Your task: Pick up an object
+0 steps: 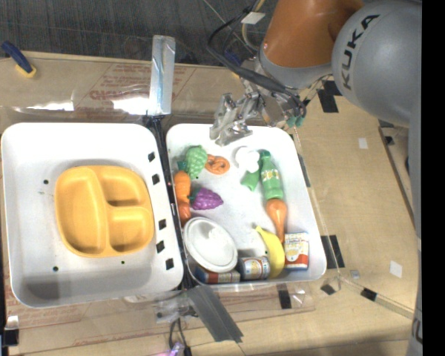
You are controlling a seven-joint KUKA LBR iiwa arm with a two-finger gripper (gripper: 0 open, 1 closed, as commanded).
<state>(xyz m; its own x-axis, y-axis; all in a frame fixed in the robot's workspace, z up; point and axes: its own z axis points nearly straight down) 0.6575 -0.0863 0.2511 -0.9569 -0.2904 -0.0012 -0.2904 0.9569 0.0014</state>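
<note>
The right bin (304,191) holds several toy foods: a green bottle (270,175), an orange carrot (277,215), a banana (273,249), purple grapes (205,199), a green leafy piece (194,159), a second carrot (181,187), a white bowl (210,245), a can (254,267) and a small red-and-white carton (297,251). My gripper (231,130) hangs over the far rim of that bin, left of centre, just beyond the green leafy piece. It is open, with nothing between its fingers.
A yellow divided tray (104,208) lies in the left bin (22,162). A silver tape strip (162,73) stands behind the divider between the bins. Cables (230,39) and the arm's orange band (304,21) hang over the bench at the back right.
</note>
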